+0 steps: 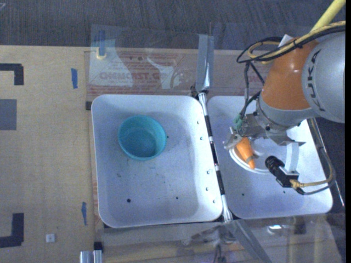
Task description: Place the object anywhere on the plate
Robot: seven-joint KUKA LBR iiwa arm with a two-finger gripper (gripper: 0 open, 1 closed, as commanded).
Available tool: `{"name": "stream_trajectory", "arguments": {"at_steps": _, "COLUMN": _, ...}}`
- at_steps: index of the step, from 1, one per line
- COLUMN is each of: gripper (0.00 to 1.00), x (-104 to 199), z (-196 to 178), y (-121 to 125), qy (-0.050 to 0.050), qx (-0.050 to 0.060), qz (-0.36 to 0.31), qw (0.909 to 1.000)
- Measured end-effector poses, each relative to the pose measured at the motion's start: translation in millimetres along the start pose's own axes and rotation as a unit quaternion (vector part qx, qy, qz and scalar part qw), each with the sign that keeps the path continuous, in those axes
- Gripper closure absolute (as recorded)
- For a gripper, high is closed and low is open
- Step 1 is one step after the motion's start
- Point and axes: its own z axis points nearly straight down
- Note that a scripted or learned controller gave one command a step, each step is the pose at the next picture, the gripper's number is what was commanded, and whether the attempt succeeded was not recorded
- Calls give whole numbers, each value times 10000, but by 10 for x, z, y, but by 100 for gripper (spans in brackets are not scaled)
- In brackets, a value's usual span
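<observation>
An orange carrot-like object (pixel 247 149) with a bit of green at its upper end lies slanted over the left part of a white plate (pixel 261 169) in the right bin (pixel 307 196). My gripper (pixel 244 137) hangs straight above the carrot's upper end, under the grey wrist and the orange band. The wrist hides the far part of the plate and the place where the gripper meets the carrot, so I cannot say whether the carrot is held or resting on the plate.
A blue bowl (pixel 142 137) stands in the upper left of the left bin (pixel 153 201). A black cable plug with a yellow lead (pixel 281 173) hangs off the wrist over the right bin's middle. The bins meet at a central rim (pixel 211 158).
</observation>
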Motion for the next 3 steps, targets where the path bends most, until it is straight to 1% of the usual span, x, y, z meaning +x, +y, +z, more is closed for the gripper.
{"name": "stream_trajectory", "arguments": {"at_steps": 1, "gripper": 100, "x": 776, "z": -420, "y": 472, "qy": -3, "qx": -11, "qz": -350, "qw": 9994}}
{"name": "stream_trajectory", "arguments": {"at_steps": 2, "gripper": 100, "x": 1698, "z": 426, "y": 702, "qy": -14, "qx": -36, "qz": -1219, "qw": 9925}}
{"name": "stream_trajectory", "arguments": {"at_steps": 3, "gripper": 100, "x": 2166, "z": 428, "y": 974, "qy": -27, "qx": -64, "qz": -3077, "qw": 9515}}
